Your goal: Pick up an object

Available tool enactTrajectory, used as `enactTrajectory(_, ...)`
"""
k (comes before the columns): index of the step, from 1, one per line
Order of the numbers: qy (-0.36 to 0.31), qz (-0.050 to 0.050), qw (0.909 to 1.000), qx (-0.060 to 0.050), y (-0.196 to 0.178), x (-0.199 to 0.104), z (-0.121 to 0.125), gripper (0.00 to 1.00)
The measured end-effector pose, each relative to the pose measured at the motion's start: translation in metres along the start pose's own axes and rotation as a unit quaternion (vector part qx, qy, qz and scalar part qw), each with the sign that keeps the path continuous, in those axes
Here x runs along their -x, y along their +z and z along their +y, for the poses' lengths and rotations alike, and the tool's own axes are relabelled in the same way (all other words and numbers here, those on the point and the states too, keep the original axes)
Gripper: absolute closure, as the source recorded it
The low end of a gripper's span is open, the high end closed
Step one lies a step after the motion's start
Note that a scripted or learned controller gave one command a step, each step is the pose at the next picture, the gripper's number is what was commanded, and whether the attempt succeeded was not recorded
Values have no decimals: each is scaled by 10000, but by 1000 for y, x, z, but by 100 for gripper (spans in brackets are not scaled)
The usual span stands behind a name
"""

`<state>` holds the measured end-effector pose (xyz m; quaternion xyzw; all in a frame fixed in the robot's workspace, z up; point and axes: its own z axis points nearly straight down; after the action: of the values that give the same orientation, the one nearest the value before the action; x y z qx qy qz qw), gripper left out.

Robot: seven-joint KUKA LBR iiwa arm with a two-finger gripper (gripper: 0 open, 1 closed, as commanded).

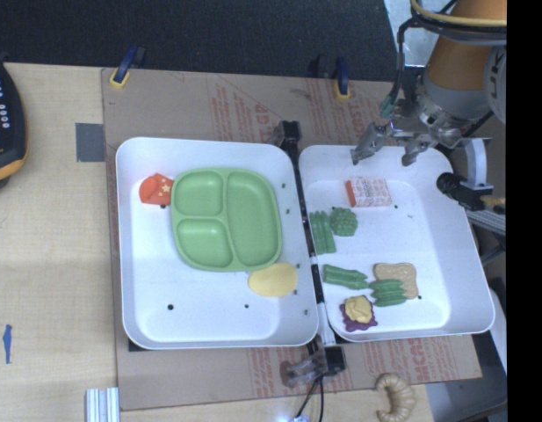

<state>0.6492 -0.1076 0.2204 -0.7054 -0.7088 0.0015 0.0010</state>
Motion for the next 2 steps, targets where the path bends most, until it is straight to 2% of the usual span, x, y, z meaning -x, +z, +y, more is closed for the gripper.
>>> enactTrajectory(1, -9, -18, 10000, 14, 129, 4, 8, 0)
enactTrajectory(2, 11, -6, 10000, 66, 123, 62, 11, 0)
